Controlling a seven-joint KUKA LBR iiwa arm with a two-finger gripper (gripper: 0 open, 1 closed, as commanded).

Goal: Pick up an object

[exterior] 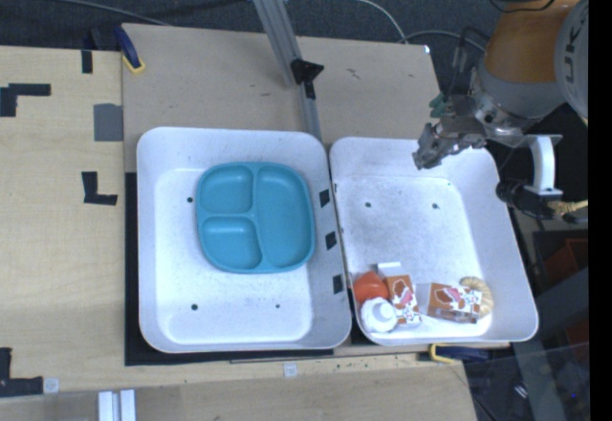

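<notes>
My gripper point(427, 155) hangs over the far rim of the right bin point(421, 209), well away from the objects. In that bin's near corner lie an orange-red round object point(369, 287), a white cup-like object point(380, 315), a small red and white packet point(404, 299) and a brown and red snack packet point(460, 299). A blue sectioned plate point(255, 217) rests in the left bin point(163, 218). Nothing is visible between my fingers.
A grey metal pole point(273, 12) slants down to the gap between the two bins at the back. My arm point(526, 36) comes in from the upper right. The wooden bench point(57, 170) extends to the left with black tape marks.
</notes>
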